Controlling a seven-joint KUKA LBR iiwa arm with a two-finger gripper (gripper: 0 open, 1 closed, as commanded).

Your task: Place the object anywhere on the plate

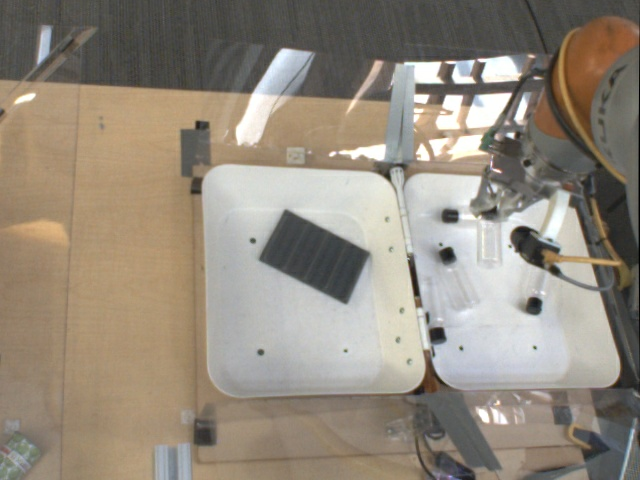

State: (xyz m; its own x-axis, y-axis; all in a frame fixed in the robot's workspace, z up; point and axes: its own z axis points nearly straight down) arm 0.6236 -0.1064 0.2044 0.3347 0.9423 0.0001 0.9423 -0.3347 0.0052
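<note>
Clear tubes (487,243) with black caps lie in right bin (590,368) | look light, stiff, slippery, breakable; grasp mid-barrel across the width | gripper (497,203) just above one tube, opening cannot be told | dark ribbed plate (314,255) sits tilted in left bin (230,358)

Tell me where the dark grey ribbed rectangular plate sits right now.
The dark grey ribbed rectangular plate lies tilted in the upper middle of the left white bin, well apart from the gripper over the right white bin.
</note>
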